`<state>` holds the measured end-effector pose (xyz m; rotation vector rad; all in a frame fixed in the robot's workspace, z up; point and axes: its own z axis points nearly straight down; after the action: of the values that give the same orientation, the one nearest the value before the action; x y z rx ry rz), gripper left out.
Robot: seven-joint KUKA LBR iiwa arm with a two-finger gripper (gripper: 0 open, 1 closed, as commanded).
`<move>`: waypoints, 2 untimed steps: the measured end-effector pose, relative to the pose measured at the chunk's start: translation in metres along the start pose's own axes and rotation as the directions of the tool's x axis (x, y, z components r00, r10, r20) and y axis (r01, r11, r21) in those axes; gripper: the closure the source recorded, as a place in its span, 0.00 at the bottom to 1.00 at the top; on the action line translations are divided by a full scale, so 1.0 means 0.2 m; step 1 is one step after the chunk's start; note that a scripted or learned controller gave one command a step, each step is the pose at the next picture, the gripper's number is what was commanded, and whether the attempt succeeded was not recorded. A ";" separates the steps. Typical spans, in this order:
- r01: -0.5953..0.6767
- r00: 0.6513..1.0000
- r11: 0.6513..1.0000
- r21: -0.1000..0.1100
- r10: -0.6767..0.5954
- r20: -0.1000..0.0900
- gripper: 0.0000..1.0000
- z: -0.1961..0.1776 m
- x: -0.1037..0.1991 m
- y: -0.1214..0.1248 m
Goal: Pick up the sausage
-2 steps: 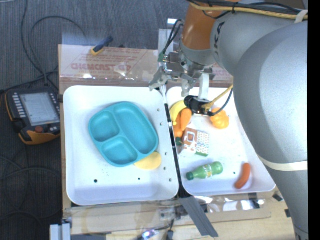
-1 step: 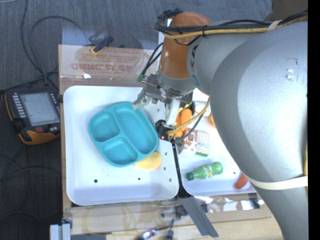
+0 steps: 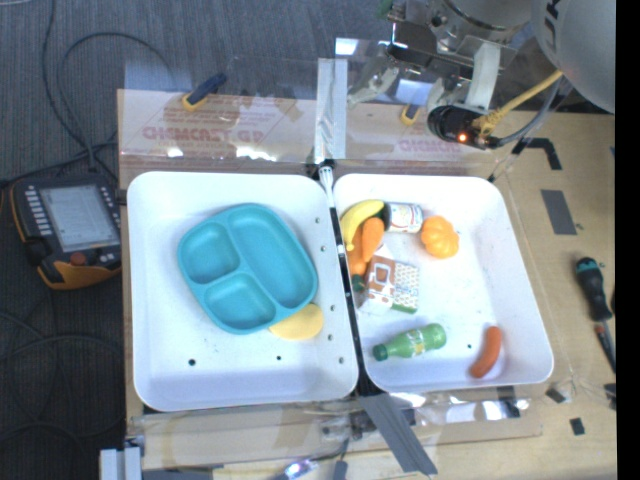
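bench with two white bins (image 3: 520, 268): sausage (image 3: 486, 352) lies at lower right of the right bin, gripper (image 3: 440, 73) high at upper frame, finger state indiscernible; approach pending, requiring descent toward the sausage.

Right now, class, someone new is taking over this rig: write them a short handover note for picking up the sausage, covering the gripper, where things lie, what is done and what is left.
Gripper: raised above the far edge of the right bin, carrying nothing that can be seen; finger state cannot be told.
Sausage: lying in the right bin's near right corner, apart from the green bottle to its left.
Also in that bin: banana, carrot, small orange pumpkin, small carton.
Left bin: blue divided plate.
Done: nothing; the sausage is untouched.
Left: move over the sausage, descend, grasp, lift.
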<state>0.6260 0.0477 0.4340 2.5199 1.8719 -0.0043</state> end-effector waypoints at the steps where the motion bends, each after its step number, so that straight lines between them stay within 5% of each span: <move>1: 0.166 0.986 0.986 0.003 -0.166 0.000 0.00 0.75 0.24 0.14; 2: 0.081 0.997 0.997 0.003 -0.081 -0.001 0.00 0.92 0.79 -0.02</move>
<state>0.6671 0.2003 0.2502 2.4445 1.9743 -0.0071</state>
